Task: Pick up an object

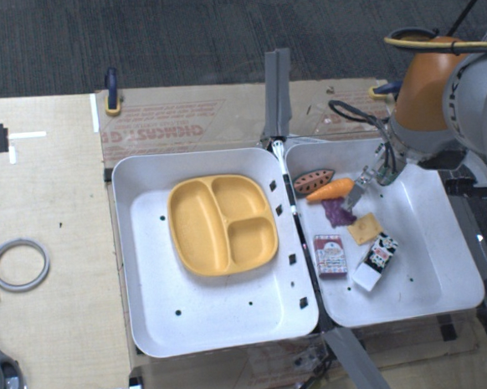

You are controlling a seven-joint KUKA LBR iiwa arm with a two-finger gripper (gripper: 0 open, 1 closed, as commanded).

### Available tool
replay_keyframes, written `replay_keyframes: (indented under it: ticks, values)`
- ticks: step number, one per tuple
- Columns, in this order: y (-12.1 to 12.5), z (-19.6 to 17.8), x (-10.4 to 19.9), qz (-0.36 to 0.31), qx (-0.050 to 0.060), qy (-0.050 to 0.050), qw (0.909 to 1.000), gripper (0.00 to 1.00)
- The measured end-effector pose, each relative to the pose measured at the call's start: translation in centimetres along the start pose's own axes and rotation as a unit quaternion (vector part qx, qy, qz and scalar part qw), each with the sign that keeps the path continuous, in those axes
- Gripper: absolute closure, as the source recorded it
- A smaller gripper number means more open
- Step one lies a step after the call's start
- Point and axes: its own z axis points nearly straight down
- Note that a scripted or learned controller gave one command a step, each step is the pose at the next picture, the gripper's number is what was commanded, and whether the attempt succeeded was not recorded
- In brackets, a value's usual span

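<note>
The carrot [330, 190], nearest the gripper [362, 190], is the likely target. It looks like a toy: hard, light, smooth-skinned, so probably a bit slippery and prone to roll under a squeeze. Judging by its tapered shape, the best hold is across the thicker middle, with the jaws set square to its long axis instead of on the thin tip. It is bright orange, lies roughly level across the view, and sits in the upper left part of the right bin [435, 283], close to the wall shared by the 2 bins. Its right end is touching or almost touching the gripper tip.

Whether the gripper is open or closed cannot be told; its tip is small and dark against the bin floor, and nothing can be seen held in it. It hangs low at the carrot's right end, below the orange band [424, 83] of the arm.

Just above the carrot lies a brown oval piece with red spots [314, 180]. Just below it is a crumpled purple scrap [339, 214], then a tan square [364, 228], a red patterned card box [330, 254], and a small black-and-white carton [375, 261] lying at a slant. These crowd the carrot, so a closing grip could catch the purple scrap.

The left bin [153, 322] holds a yellow plate [223, 225] with 3 compartments. On the bench to the left rests a grey ring [18, 264].
</note>
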Motion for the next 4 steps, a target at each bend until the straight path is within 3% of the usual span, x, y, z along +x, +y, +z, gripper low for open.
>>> replay_keyframes:
  ticks: [1,2,3,4]
  values:
    - [3.9,0.0,3.8,0.261,0.001,0.000,0.9653,0.00]
    - [1.6,-9.9,9.4,0.262,0.001,0.000,0.9650,0.00]
    - [2.3,0.0,3.8,0.186,0.001,0.000,0.9826,0.00]
    - [2.3,-0.9,3.8,0.184,0.002,0.000,0.9828,1.00]
